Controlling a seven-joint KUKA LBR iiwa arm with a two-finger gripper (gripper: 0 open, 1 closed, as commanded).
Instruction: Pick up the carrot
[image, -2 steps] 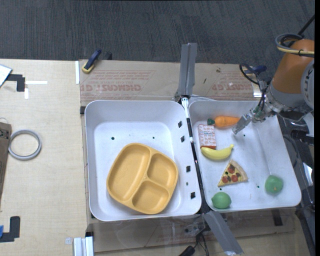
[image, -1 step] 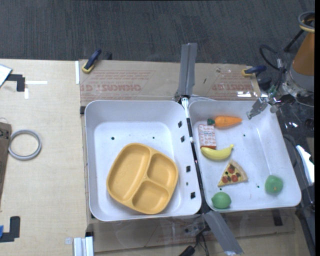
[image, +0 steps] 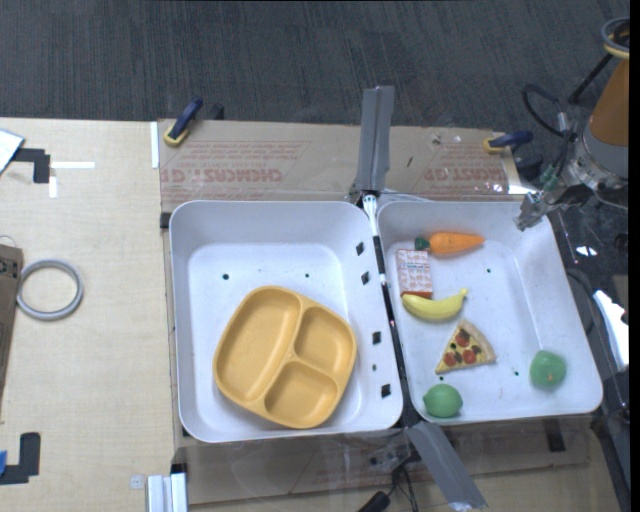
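Observation:
The carrot (image: 455, 242), orange with a green top at its left end, lies flat near the far wall of the right bin (image: 520, 300). My gripper (image: 531, 211) hangs over that bin's far right corner, right of the carrot and well apart from it. Nothing shows between it and the carrot. The arm's orange band (image: 612, 110) is at the upper right.
In the right bin, a red and white packet (image: 413, 272), a banana (image: 433, 305), a pizza slice (image: 465, 348) and two green fruits (image: 548, 370) (image: 442, 401) lie in front of the carrot. The left bin (image: 200, 250) holds a yellow divided plate (image: 287, 356). A tape roll (image: 45, 289) lies far left.

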